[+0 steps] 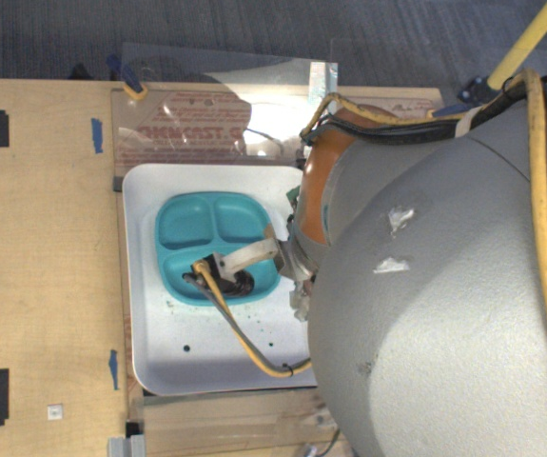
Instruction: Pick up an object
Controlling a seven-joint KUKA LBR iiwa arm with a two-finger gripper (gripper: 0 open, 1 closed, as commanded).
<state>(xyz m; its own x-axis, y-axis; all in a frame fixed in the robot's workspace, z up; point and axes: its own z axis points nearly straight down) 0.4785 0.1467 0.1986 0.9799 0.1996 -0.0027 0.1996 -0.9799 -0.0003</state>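
A teal divided plate (pixel 206 227) lies in the upper part of the left white bin (pixel 159 350), its lower right part covered by the robot's own fittings. My gripper (pixel 297 279) hangs low over the plate's right edge, mostly hidden under the orange-banded wrist and the grey arm. No object shows in its grasp. A sliver of something green (pixel 293 198) peeks out beside the wrist at the bin's right side.
The bulky grey arm (pixel 444 274) covers the whole right side, including the second bin. A clear plastic sheet (pixel 206 117) lies behind the bin. Tan bench top (pixel 45 255) with black and blue tape marks stretches left. Small dark specks (pixel 186 348) dot the bin floor.
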